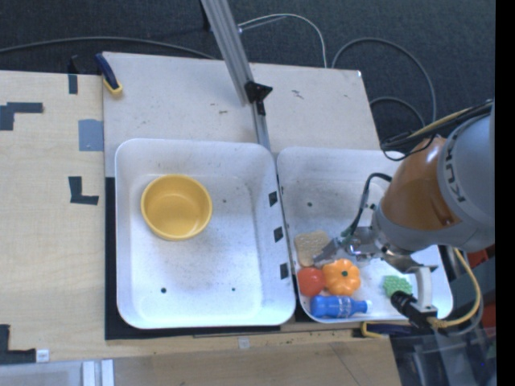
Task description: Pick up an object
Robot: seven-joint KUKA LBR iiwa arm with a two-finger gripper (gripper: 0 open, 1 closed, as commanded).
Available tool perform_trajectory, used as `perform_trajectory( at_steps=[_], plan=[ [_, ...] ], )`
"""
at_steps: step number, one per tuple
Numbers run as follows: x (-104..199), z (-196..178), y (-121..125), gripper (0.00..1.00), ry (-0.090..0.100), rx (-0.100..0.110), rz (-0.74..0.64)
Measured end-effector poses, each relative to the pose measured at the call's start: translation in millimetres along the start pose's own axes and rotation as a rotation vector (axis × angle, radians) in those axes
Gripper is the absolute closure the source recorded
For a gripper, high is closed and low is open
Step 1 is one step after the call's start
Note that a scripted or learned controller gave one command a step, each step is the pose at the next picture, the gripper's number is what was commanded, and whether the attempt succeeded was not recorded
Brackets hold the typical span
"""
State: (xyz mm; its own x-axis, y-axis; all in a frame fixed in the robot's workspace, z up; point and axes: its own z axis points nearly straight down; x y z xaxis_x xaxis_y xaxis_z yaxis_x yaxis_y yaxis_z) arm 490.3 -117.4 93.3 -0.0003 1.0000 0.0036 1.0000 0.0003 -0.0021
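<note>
Camera view, looking down at a slant: two shallow white bins sit side by side on the bench. My arm [434, 191] comes in from the right of the frame, and my gripper [344, 250] hangs low over the lower part of the right bin [322, 175].

Jaw state: I cannot tell from this angle. The wrist body masks the tips, and nothing is visibly lodged between them, so I record no hold.

Candidate objects are bunched in the lower left corner of the right bin. An orange pumpkin-shaped toy [342, 277] lies directly below my gripper, very near or touching it. A red tomato-like piece [311, 281] touches its left side. A tan slab [311, 246] lies just above the pair. A blue bottle [338, 305] rests on its side along the bin's bottom wall. A green piece [397, 285] sits apart, lower right, partly under my wrist.

Judgement: my position suits the pumpkin toy, the tallest and roundest item of the cluster.

Clearances: the corner is tight. The bin's left wall, the bottom wall and the neighbours hem in the pumpkin toy, so closing risks nudging them. Open floor lies in the upper half of the right bin. The left bin [133, 215] holds a yellow bowl [176, 207] at its upper left.
</note>
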Motion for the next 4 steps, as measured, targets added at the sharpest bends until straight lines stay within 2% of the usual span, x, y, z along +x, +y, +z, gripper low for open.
perform_trajectory(
  at_steps=[1, 4],
  plan=[
    [0.8, -11.8, 1.1, 1.00, -0.001, -0.005, -0.001],
    [7.9, -188.3, 6.2, 1.00, -0.005, -0.006, -0.001]
  ],
)
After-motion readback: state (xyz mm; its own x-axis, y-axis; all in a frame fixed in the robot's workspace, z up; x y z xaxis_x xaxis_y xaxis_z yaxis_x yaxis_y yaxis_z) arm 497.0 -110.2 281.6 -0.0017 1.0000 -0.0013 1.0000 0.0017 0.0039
